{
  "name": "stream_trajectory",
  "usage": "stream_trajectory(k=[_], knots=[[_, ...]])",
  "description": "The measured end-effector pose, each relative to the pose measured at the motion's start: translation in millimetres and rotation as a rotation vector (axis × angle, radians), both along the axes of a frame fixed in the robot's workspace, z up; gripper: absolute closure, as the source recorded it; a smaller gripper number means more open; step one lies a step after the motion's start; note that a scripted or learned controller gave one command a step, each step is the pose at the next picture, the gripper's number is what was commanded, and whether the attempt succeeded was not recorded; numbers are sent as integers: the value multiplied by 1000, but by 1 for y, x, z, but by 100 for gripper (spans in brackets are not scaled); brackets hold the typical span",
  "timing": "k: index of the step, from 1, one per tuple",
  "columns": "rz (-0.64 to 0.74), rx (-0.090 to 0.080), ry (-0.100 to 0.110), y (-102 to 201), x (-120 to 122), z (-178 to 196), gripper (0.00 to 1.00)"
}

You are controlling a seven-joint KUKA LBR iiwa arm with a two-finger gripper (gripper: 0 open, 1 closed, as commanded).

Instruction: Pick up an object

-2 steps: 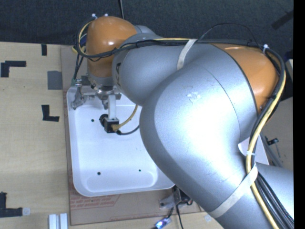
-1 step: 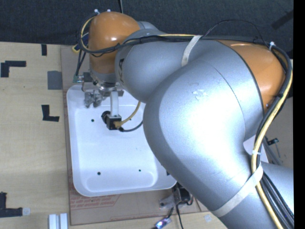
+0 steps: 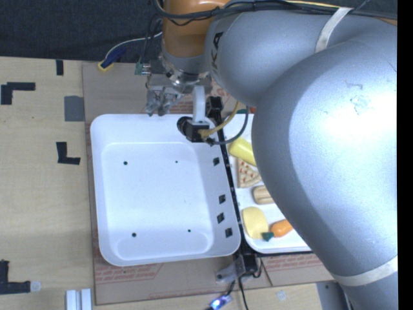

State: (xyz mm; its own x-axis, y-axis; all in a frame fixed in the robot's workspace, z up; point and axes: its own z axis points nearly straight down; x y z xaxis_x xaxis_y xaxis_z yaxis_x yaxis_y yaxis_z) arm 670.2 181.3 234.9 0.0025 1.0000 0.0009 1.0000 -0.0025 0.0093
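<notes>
My gripper [image 3: 161, 102] hangs below the orange wrist band, over the far rim of the left white bin [image 3: 155, 192]. I see no object in it. The right bin [image 3: 284, 244] is largely covered by my grey arm. In its visible strip lie a yellow banana-like piece [image 3: 242, 150], a patterned cracker-like item [image 3: 247, 171], a tan bread-like piece [image 3: 261, 194], a pale yellow rounded fruit [image 3: 253, 221] and a small orange carrot [image 3: 279, 228]. The gripper is to the upper left of these objects, well apart from them.
A black camera-like unit with cables [image 3: 193, 129] hangs at the far right corner of the left bin. Black clips [image 3: 222, 199] line the divide between the bins. Brown cardboard [image 3: 116, 86] lies under the bins. A blue and yellow cable [image 3: 116, 53] runs behind.
</notes>
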Motion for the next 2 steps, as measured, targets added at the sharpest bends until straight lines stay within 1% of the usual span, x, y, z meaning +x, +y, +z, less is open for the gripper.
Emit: stream_trajectory(k=[1, 2], knots=[[6, 2, 0, 8, -1, 106, 100], [6, 3, 0, 5, -34, 200, 100]])
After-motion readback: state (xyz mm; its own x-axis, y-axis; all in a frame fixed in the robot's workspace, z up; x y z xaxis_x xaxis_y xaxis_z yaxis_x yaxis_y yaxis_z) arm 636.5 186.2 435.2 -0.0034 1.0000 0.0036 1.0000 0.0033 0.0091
